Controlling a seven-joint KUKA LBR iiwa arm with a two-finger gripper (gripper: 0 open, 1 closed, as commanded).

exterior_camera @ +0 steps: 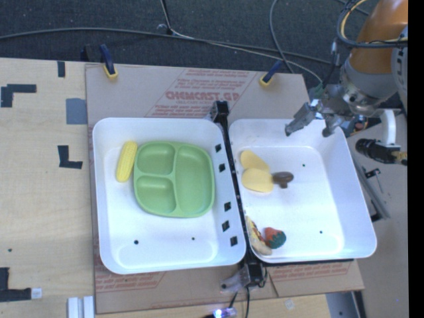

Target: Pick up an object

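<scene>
**Ana:** Gripper [313, 127] hangs over the far rim of the right bin [344, 197], at about one o'clock from that bin's middle. Its two fingers are spread apart, and nothing sits between them.

**Ben:** So which step is this?

**Ana:** I'd judge it the approach, with nothing picked yet. The nearest candidates are the yellow pieces [255, 172] and the small brown object [283, 177] touching them, at roughly seven o'clock from the gripper, near the bin's middle.

**Ben:** Anything else there?

**Ana:** A red-and-green item [274, 237] lies at the bin's seven o'clock corner, against the wall. The left bin [112, 244] holds a green divided plate [175, 179], with a corn cob [126, 161] just beside it at nine o'clock.

**Ben:** And next?

**Ana:** Probably carry the gripper toward seven o'clock, centre it over one piece, descend, then close. The yellow pieces look low and rounded, so the fingers could slip.
</scene>
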